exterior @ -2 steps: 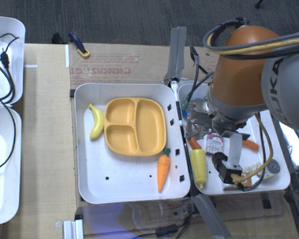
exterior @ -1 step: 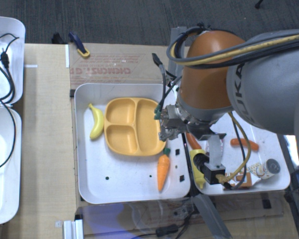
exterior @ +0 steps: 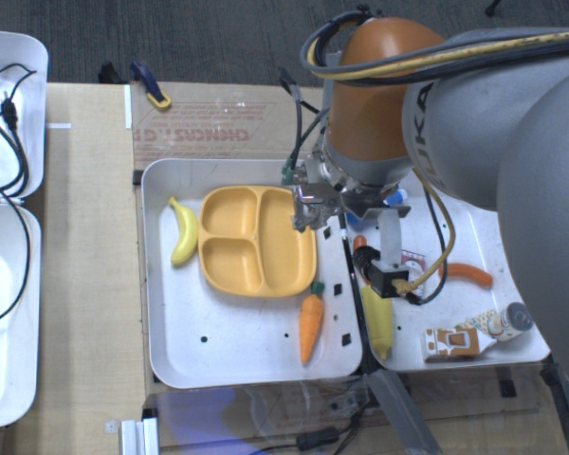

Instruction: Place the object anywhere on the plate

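Judging progress, I see nothing on the yellow three-compartment plastic plate [exterior: 256, 243] in the left bin [exterior: 161, 292]. The gripper [exterior: 308, 214] hovers at its right rim, grasp unreadable; orange toy carrot [exterior: 309, 327] lies near the bin's front-right corner.

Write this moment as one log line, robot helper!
gripper: above plate's right rim, fingers unclear | plate: yellow, nothing on it | banana: left of plate | carrot: below plate, left bin
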`<state>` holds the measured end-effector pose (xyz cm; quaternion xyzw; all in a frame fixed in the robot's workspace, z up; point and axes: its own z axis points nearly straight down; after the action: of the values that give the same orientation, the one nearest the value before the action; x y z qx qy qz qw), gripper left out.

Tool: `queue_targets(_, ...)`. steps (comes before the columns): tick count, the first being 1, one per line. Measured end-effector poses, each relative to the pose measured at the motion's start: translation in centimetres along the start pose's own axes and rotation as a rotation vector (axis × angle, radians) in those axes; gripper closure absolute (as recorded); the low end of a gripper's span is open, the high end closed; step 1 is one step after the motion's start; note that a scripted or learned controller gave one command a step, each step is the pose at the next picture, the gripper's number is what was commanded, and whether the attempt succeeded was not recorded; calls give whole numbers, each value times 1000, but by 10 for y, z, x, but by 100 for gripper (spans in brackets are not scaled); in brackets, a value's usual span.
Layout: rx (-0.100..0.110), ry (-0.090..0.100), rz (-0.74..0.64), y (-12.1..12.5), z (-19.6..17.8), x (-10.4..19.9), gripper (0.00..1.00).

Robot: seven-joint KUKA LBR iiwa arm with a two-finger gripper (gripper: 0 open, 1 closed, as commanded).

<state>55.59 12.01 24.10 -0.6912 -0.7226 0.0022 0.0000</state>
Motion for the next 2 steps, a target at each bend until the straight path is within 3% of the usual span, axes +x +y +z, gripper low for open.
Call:
queue_targets(1,-1,0,52,78,-17,-26,100)
queue_targets(2,0,0,35,15,3,-44,100)
